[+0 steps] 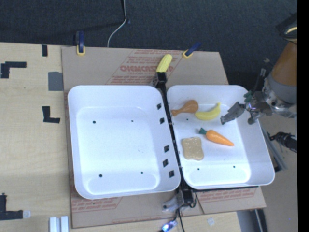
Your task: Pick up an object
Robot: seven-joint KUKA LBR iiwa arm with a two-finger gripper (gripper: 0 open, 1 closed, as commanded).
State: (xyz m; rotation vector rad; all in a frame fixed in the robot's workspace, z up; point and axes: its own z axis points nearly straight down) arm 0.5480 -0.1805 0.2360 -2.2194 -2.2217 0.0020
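Note:
The right bin holds a brown toy drumstick, a yellow banana, an orange carrot with a green top, and a tan bread slice. My gripper hangs over the bin's upper right part, just right of the banana and above the carrot's far end. Its two dark fingers are spread apart, so it is open, and nothing sits between them. The grey arm with its orange band rises at the right edge.
The left bin lies beside the right one, joined by a black divider strip. Both rest on a cardboard sheet held by a yellow clamp and blue clips. A cable runs at the back.

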